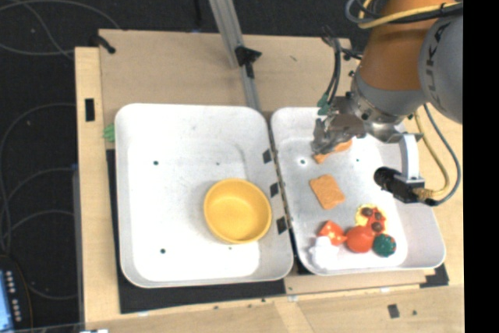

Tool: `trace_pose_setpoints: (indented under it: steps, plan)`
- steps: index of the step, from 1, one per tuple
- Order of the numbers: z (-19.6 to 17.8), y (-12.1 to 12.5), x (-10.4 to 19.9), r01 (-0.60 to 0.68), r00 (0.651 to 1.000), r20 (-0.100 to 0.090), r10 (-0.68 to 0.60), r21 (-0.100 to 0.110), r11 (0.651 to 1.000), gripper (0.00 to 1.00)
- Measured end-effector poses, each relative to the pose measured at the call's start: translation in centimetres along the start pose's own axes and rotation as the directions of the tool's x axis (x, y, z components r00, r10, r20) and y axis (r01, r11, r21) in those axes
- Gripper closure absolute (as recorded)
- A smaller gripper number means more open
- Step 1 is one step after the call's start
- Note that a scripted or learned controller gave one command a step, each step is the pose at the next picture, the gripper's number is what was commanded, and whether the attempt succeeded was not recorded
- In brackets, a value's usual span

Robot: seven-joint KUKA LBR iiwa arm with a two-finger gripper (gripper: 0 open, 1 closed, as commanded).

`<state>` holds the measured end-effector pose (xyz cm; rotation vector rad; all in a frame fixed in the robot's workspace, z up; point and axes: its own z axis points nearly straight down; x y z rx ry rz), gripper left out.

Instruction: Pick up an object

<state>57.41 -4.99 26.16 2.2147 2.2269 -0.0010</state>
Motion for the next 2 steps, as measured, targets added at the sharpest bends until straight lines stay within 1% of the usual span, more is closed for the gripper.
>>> trace_pose_setpoints:
  steps: [1,2]
  plan:
    - [0.3,0.0,5.0,-0.003,1.0,-0.002,0.003,0.0,1.0,1.0]
    - [0.0,1.2,10.0,-0.002,1.0,-0.002,0.002,0.0,1.0,1.0]
